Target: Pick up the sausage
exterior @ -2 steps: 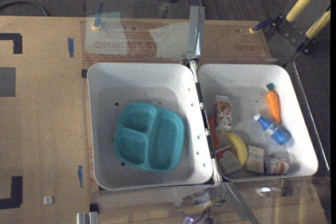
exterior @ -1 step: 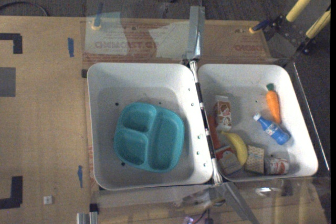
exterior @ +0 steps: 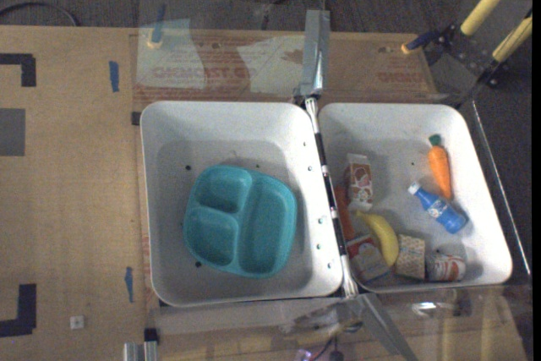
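Pincer's state could not be told; the task seemed to stand at the approach step; the sausage (exterior: 340, 216), apparently the reddish strip, lay in the right bin (exterior: 482, 182) against its left wall, just beside the banana (exterior: 385, 237) and carton (exterior: 359, 182); next, the pincer would probably need a narrow descent along that wall.

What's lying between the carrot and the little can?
A blue bottle, lying slantwise between the carrot and the can in the right bin, as the camera view shows.
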You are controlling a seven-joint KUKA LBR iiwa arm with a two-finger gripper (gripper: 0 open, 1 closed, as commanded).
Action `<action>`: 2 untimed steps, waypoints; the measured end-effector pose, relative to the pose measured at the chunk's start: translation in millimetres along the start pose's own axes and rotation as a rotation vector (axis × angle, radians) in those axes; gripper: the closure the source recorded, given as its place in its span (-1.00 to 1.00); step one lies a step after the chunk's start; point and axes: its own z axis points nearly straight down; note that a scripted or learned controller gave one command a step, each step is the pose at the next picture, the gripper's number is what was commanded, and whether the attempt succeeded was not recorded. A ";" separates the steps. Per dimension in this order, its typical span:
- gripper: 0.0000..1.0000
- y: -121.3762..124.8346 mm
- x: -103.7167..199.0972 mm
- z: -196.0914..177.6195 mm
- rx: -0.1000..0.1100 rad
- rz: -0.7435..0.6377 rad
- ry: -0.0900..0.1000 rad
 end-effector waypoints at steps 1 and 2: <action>1.00 17.0 37.7 0.0 -0.002 0.501 0.001; 1.00 7.9 -10.7 0.1 0.002 0.242 0.000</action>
